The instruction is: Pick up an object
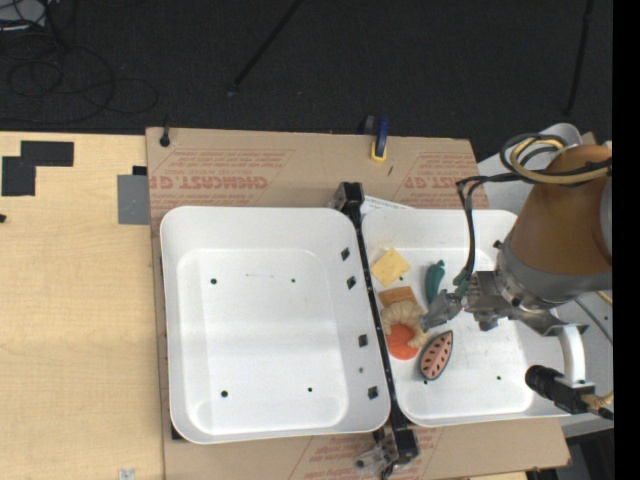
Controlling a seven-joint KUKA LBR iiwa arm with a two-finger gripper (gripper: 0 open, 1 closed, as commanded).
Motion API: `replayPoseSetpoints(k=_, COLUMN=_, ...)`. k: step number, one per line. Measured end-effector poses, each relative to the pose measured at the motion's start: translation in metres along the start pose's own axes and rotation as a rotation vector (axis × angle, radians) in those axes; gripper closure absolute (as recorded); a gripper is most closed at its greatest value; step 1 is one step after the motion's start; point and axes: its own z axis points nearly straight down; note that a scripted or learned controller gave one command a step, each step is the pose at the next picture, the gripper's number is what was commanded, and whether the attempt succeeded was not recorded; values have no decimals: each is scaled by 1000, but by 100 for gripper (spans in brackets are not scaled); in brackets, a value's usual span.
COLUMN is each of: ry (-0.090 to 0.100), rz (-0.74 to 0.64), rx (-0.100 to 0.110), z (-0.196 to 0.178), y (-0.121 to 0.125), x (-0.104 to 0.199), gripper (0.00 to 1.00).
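Several small objects lie at the left side of the right bin (470, 408): a yellow block (390, 266), a teal piece (434, 280), a brown block (396, 296), a tan lump (401, 314), an orange-red round piece (403, 343) and an oval orange piece with dark seeds (436, 356). My gripper (440, 311) reaches in from the right and hangs low over the bin, just right of the tan lump and above the seeded oval. I see nothing held in it.
The left bin (262, 318) sits beside the right one, with a black clamp bar (368, 298) along their shared rims. Both rest on cardboard (260, 173) over a wooden bench. A blue and yellow clip (379, 140) stands at the cardboard's far edge. Cables loop above the arm.
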Motion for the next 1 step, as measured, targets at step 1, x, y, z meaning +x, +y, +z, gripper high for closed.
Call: replayPoseSetpoints(k=1, ry=0, rz=1, rx=1, z=121, y=-21, x=-4, gripper=0)
